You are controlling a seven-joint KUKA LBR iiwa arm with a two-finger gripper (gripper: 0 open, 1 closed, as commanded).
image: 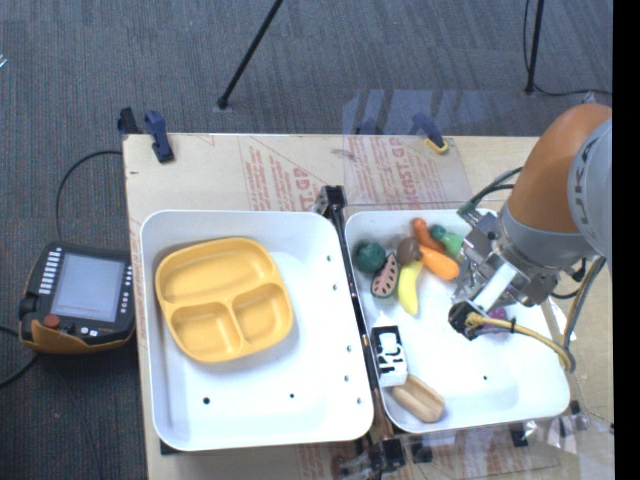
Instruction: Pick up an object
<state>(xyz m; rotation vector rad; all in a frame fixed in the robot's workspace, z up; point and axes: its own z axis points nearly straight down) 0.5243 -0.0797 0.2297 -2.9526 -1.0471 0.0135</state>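
Note:
The right white bin (520, 393) holds a cluster of toy foods near its back left: a dark green round piece (368, 257), a brown-and-pink slice (385, 278), a yellow banana (409, 287), an orange carrot (438, 261), a redder carrot (424, 233) and a small green piece (448, 240). Near the bin's front left lie a black-and-white box (388, 353) and a tan bread roll (418, 400). My gripper (472, 280) hangs over the bin's middle right, just right of the orange carrot. No object is visible in it.
The left white bin (300, 408) carries a yellow divided plate (222, 298). A metal divider (352, 298) runs between the bins. A teach pendant (80, 298) lies off the bench to the left. Clamps sit on the bench's back edge.

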